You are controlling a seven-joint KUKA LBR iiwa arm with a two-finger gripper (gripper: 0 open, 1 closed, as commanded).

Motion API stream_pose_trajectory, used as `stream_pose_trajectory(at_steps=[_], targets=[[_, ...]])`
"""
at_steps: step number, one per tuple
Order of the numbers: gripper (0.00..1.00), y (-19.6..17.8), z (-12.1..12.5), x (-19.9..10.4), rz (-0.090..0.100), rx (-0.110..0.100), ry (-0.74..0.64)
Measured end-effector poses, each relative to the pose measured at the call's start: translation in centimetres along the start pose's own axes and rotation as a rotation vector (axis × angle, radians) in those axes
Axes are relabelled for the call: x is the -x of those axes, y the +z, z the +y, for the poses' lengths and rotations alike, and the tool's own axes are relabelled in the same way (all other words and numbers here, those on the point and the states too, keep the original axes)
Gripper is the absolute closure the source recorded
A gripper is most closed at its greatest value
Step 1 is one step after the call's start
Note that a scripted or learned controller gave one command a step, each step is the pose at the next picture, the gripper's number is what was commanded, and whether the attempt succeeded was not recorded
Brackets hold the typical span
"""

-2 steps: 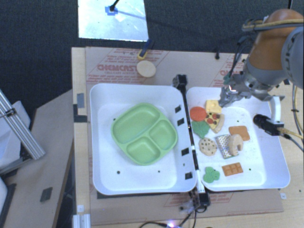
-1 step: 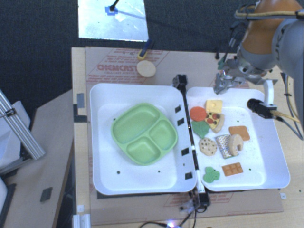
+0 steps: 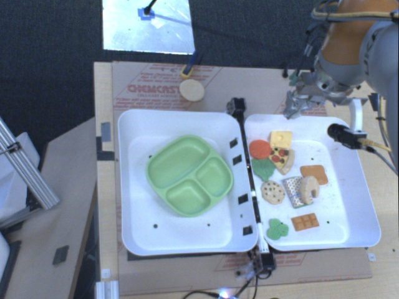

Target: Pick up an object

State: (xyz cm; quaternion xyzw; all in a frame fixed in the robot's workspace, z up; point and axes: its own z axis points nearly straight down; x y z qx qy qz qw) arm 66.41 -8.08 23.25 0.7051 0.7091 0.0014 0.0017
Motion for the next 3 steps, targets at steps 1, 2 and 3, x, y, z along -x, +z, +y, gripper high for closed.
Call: stream_pose_trajectory(at_steps=[1,2,3], targets=[[1.00,1.2,-1.3,-0.4,0.000,-0.004,0.004],[1.00,1.4,0.0,0.1,-0.001,-0.001,0.001],[1.00,0.1,-1.1,-0.3,0.000,-0.001,0.002]])
